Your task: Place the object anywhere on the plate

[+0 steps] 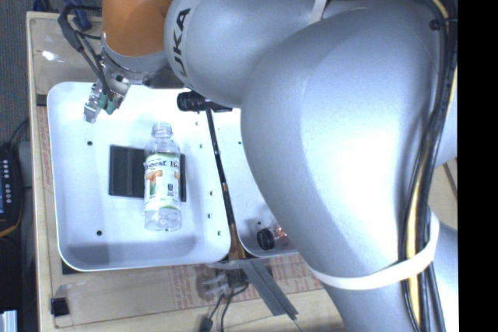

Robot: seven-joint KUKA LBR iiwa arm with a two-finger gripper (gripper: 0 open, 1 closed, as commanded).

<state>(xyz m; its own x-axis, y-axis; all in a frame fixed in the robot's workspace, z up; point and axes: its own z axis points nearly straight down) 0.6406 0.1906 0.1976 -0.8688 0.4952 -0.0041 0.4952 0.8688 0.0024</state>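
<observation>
A clear plastic bottle [163, 181] with a white, orange and green label lies on its side in the left bin [78, 237], cap pointing to the far side. It rests over the right edge of a flat black rectangular plate [123, 170]. My gripper [96, 103] hangs over the bin's far left corner, up and to the left of the bottle and apart from it. Nothing shows between gripper and bottle. The orange band of the arm sits just above the gripper.
The grey arm [327, 113] covers most of the right bin [261, 251], where a small dark round object [266, 238] shows at the near edge. A thin dark rod [220, 175] runs along the gap between the bins. Cables [222, 288] lie at the front of the bench.
</observation>
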